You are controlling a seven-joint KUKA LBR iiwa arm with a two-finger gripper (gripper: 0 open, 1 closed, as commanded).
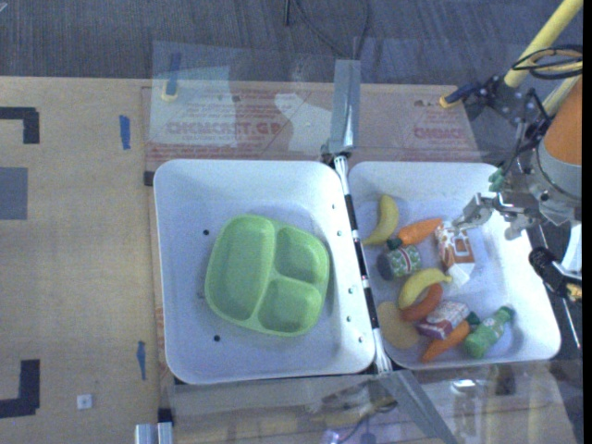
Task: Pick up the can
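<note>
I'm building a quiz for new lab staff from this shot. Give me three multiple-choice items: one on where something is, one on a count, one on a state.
1. Where does the can lie?
A. In the left bin, on the green tray
B. In the right bin, among the toy food
C. On the bench outside both bins

2. How many bananas are in the right bin?
A. One
B. Two
C. Four

3. What is the can's state?
A. Lying free in the bin
B. Lifted above the bin
C. Resting on the tray

Key: 1 B, it sits between the two bananas; 2 B, both show yellow; 3 A, the gripper is off to its right, apart from it.
</note>
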